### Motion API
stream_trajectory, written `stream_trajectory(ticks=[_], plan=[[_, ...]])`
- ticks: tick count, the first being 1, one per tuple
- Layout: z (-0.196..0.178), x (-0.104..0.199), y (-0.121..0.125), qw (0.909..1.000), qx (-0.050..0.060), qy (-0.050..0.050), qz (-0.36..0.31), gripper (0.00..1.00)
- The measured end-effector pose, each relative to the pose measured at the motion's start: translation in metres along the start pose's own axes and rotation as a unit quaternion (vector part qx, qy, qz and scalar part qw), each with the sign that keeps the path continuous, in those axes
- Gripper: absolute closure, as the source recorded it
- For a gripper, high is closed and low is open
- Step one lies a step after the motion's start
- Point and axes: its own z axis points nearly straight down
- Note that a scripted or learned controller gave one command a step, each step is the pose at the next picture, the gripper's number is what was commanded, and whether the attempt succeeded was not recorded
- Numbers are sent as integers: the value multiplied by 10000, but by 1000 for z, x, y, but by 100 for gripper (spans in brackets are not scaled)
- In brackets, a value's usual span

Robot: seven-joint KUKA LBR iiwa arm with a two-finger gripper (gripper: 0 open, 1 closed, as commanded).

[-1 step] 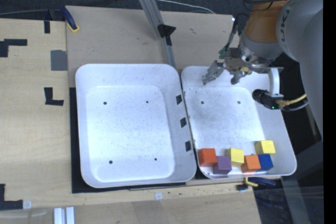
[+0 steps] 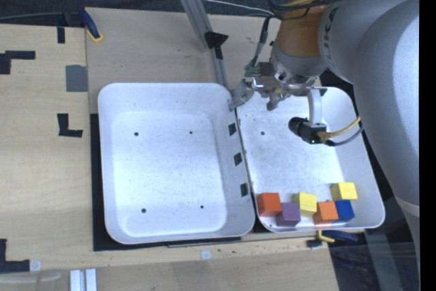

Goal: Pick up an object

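Note:
Several small blocks lie along the near edge of the right bin: an orange block, a purple block, a yellow block, a second orange block, a blue block and a second yellow block. My gripper hangs over the bin's far left corner, well away from the blocks. It is open, and nothing sits between its fingers.
The left bin sits beside the right one, sharing a raised rim. A slanted metal pole stands behind the bins near the gripper. A black sensor with a cable hangs from the wrist. The grey arm fills the right side.

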Motion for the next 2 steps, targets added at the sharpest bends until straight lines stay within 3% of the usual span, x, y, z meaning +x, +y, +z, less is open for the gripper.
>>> stream_trajectory(ticks=[1,2], plan=[[-30,-23,-32,10000,-12,-15,41,0],[-15,6,-3,10000,-11,-14,20,0]])
